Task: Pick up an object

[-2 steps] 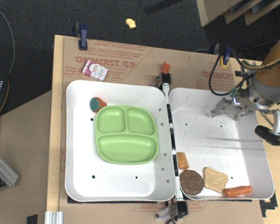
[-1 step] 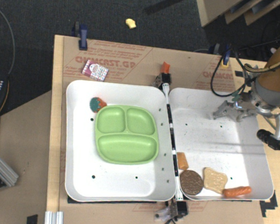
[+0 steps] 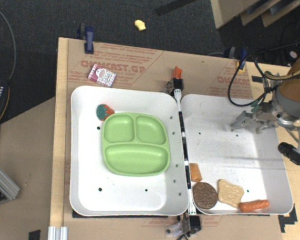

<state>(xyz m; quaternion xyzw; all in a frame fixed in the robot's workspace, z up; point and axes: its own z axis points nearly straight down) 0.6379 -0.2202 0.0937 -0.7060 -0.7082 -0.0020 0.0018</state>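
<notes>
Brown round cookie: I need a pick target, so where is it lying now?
The brown round cookie lies in the right bin, at its near left corner, between the small orange block and the tan toast piece.

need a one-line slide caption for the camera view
Pincer hovers over the right bin's far end; toy foods cluster at its near edge, green divided plate in the left bin.

Hovering over the right bin's (image 3: 224,166) far edge, the gripper (image 3: 252,122); lying open just below it, bare white floor. Crowding the near corner well beneath: cookie (image 3: 204,195), toast (image 3: 230,192), sausage (image 3: 253,205), orange block (image 3: 195,173).
</notes>
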